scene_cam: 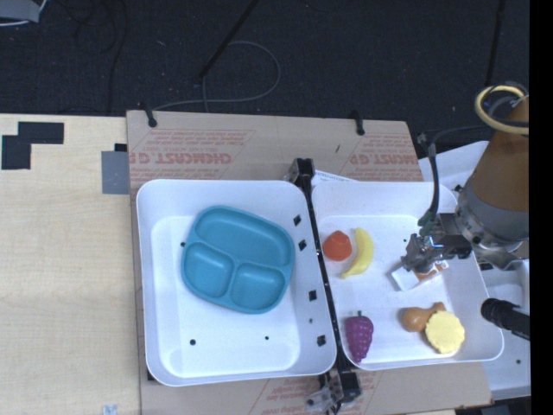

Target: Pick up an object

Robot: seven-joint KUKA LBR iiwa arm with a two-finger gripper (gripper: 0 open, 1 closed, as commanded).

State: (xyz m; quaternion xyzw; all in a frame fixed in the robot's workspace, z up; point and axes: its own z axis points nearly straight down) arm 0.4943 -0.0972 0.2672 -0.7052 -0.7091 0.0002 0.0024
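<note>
1. Object for pickup: a small white-and-orange item [413, 274] lies in the right bin [393, 206], directly under the gripper [423, 253] and to the right of the banana [360, 252]. Its identity cannot be made out.
2. Gripper: positioned low over that item, at or just above it. Whether the pincer is spread, pressed together or pinching anything cannot be told; the metal parts blur into the item beneath.
3. Step in hand, as judged: the reach and descent onto a target. No lift is evident, and no item is confirmed between the jaws.
4. Next move, as judged: settle squarely over the item, close firmly, then raise straight up, clear of the bin wall. A small flat piece may slip or be pushed aside.
5. Right bin contents, relative to the banana: an orange-red fruit [337, 245] touching its left side; a purple grape bunch [359, 335] below it; a tan-and-yellow pair [435, 325] below and to the right, near the front corner.
6. Left bin [173, 353]: holds a blue divided plate [238, 258], well left of the banana. Its compartments hold nothing.
</note>
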